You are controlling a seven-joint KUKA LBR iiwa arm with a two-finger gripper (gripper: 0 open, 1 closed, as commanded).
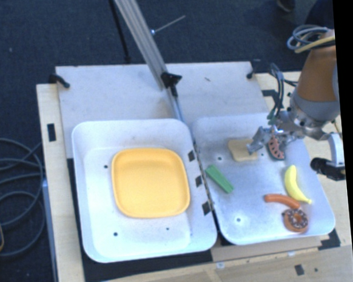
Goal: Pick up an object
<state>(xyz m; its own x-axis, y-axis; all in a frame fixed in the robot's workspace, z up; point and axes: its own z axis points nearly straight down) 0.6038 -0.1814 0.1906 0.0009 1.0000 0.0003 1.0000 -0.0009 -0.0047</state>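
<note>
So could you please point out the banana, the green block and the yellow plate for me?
banana (295, 184): camera view, middle of its curve.
green block (219, 179): camera view, centre of its top face.
yellow plate (150, 182): camera view, centre of its flat base.

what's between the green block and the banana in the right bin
Only bare white bin floor lies between the green block and the banana in the camera view; the carrot-like orange piece sits below that line.
</note>
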